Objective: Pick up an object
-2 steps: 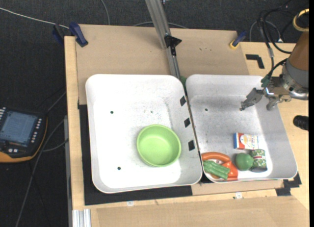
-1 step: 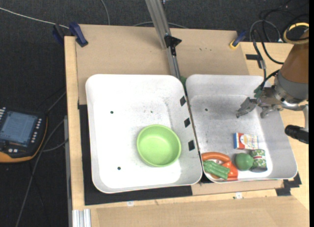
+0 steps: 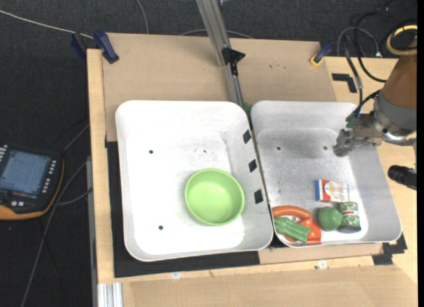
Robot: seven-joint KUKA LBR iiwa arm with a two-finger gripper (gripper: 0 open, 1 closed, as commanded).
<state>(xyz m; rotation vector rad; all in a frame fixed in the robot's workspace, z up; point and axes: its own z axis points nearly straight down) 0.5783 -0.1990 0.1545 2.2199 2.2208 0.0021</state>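
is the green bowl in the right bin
No, the green bowl sits in the left bin.

Green bowl (image 3: 214,197) sits in left bin (image 3: 136,140). Gripper (image 3: 344,144) hangs over right bin (image 3: 291,123), far from items clustered near.
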